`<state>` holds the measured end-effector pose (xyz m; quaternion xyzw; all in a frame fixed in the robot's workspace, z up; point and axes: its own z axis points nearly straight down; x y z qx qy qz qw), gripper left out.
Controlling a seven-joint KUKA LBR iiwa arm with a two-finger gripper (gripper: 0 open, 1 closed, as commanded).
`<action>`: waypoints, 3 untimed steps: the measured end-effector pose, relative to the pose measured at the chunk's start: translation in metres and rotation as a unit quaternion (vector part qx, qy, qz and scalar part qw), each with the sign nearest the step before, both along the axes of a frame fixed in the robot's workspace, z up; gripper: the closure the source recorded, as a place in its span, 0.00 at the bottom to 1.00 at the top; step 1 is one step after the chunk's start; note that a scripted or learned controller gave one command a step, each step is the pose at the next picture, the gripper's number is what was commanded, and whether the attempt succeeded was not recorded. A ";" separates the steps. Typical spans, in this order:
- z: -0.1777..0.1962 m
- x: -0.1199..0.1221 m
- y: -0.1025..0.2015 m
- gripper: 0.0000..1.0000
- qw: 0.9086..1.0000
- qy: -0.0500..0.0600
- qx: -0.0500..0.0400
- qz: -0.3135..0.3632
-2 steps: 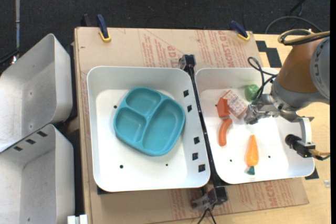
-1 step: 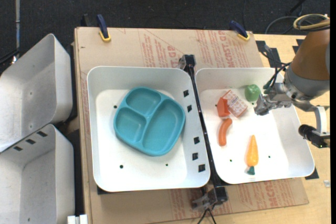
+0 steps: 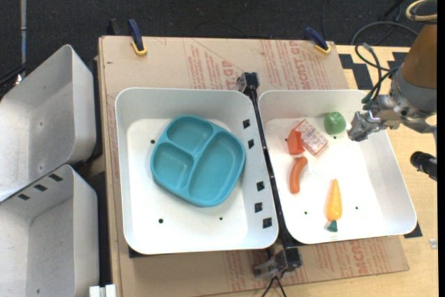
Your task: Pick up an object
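Observation:
The right bin (image 3: pixel 389 170) holds a small green object (image 3: pixel 335 122), a red and white packet (image 3: pixel 306 138), an orange-red sausage shape (image 3: pixel 297 174) and a yellow-orange carrot (image 3: pixel 334 202). My gripper (image 3: pixel 361 127) hangs over the bin's right side, just right of the green object. Nothing shows between its fingers.
The left bin (image 3: pixel 132 149) carries a teal divided plate (image 3: pixel 198 160). A black divider (image 3: pixel 261 149) runs between the bins. Two more white bins (image 3: pixel 42 122) lie off the bench at the left. Clamps (image 3: pixel 137 36) hold the board's far edge.

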<state>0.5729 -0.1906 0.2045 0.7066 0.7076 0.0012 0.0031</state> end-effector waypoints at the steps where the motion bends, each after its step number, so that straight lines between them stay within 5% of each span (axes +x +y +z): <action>1: 0.031 0.001 0.000 1.00 1.000 0.000 0.000 0.000; 3: 0.029 0.024 0.096 1.00 1.000 0.002 0.001 0.003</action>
